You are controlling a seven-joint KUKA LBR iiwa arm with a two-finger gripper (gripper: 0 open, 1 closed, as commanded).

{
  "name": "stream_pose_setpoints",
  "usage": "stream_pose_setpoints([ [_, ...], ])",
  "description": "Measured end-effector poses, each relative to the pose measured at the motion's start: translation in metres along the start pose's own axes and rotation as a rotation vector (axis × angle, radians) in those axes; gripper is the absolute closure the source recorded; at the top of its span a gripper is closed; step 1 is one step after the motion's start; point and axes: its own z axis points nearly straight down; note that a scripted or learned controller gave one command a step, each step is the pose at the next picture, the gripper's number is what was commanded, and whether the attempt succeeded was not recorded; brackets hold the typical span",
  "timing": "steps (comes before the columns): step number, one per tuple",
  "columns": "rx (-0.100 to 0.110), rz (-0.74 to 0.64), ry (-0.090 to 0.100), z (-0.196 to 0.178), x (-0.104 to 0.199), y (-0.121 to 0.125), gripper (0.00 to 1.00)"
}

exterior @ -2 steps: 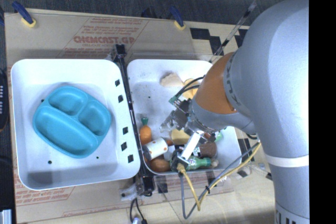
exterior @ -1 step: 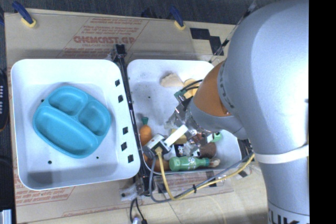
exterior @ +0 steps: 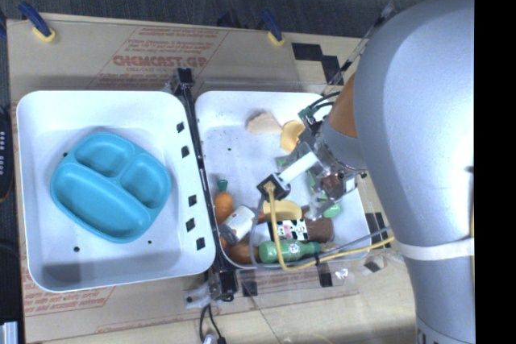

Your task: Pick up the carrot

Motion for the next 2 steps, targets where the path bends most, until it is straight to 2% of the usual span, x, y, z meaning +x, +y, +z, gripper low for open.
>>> stream_pose_setpoints([
  [1, 0.000, 0.137, 0.000, -0.018, 0.044, 0.084, 0.00],
  [2, 0.002, 0.074, 0.000, -0.049, -0.025, 0.058, 0.00],
])
